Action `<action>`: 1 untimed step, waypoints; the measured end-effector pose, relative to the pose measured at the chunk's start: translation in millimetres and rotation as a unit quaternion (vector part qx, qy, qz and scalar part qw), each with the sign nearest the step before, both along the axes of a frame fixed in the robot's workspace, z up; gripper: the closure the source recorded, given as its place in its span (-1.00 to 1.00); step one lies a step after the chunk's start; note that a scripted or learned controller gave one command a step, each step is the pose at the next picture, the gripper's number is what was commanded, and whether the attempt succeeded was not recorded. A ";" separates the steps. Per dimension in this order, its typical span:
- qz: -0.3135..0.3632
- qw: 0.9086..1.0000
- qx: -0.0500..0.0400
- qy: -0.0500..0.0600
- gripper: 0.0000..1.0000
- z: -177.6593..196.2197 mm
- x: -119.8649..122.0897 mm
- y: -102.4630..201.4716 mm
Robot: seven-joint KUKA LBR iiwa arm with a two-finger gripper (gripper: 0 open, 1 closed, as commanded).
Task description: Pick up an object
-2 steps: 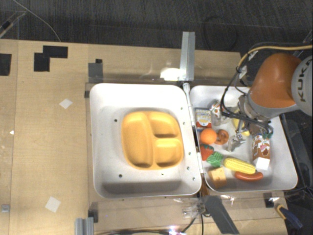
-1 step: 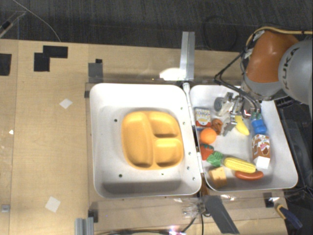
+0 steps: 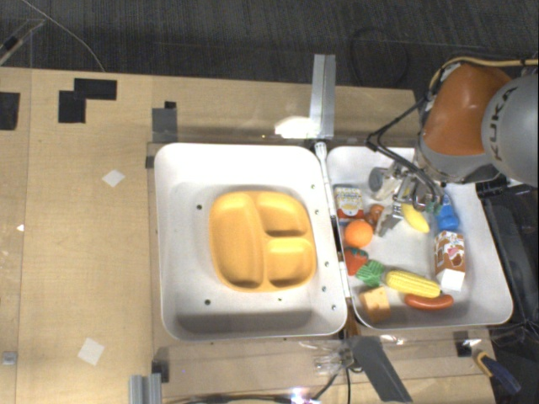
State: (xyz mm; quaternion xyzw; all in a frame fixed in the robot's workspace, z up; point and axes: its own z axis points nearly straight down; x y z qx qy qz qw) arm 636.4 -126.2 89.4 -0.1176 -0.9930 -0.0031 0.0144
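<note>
hovering my gripper (image 3: 402,199) over the small yellow plastic banana (image 3: 414,218) | can't tell its state | crowded white right bin (image 3: 497,293), could snag the blue bottle (image 3: 448,217)

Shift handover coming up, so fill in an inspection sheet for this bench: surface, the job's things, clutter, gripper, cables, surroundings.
Surface: wooden bench bearing two white bins side by side, left bin and right bin.
Job's things: right bin holds toy food: an orange, a corn cob, a sausage, a banana, a small carton, a blue piece, a cheese block.
Clutter: yellow divided tray in the left bin.
Gripper: gripper low over the right bin's back part, near the banana; no item visibly between its fingers.
Cables: black cable looping to the wrist; thin wire at top left.
Surroundings: dark carpet behind the bench.
</note>
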 end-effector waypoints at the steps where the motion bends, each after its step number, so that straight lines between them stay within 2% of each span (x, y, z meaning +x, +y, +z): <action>1: -0.026 1.000 0.000 0.004 -1.00 0.1 1.6 2.0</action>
